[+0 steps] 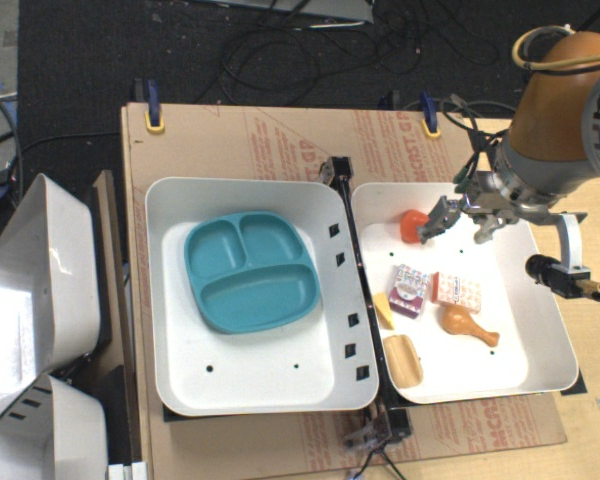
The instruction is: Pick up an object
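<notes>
Red object lay in right bin, near its far left corner, touching nothing else. Gripper hovered just right of red object, fingers spread, nothing between them. Judged as approach step, no grasp yet. Next move: shift gripper left over red object, descend, close. Purple box, drumstick lay nearer than red object.

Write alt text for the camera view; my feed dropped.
The gripper hangs open over the right bin, beside a red-orange toy and holding nothing. Below lie two small boxes, a drumstick and a bread roll; the left bin holds a teal divided plate.
</notes>
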`<move>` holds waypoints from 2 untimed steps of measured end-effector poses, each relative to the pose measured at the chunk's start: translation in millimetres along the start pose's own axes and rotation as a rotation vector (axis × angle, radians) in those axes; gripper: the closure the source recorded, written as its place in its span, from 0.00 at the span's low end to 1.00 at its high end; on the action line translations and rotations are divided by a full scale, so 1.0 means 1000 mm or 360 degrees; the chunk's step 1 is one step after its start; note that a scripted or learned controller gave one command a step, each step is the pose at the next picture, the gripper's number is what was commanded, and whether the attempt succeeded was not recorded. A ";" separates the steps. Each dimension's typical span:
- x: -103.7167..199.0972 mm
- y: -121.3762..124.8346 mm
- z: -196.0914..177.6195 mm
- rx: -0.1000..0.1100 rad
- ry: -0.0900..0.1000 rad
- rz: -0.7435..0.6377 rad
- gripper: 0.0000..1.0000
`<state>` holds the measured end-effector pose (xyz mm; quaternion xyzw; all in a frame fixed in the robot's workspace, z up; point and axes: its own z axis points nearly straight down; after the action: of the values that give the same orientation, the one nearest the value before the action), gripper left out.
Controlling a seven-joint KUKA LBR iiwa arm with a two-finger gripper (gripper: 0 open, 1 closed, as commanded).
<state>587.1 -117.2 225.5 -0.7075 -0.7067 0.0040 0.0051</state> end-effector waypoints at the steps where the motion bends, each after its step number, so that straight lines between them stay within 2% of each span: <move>1: 0.000 0.002 -0.007 -0.0019 -0.0002 -0.0003 0.00; 2: 0.002 -0.006 0.053 -0.0010 -0.0001 0.0001 0.00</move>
<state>579.9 -115.3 173.1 -0.7076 -0.7066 0.0019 0.0025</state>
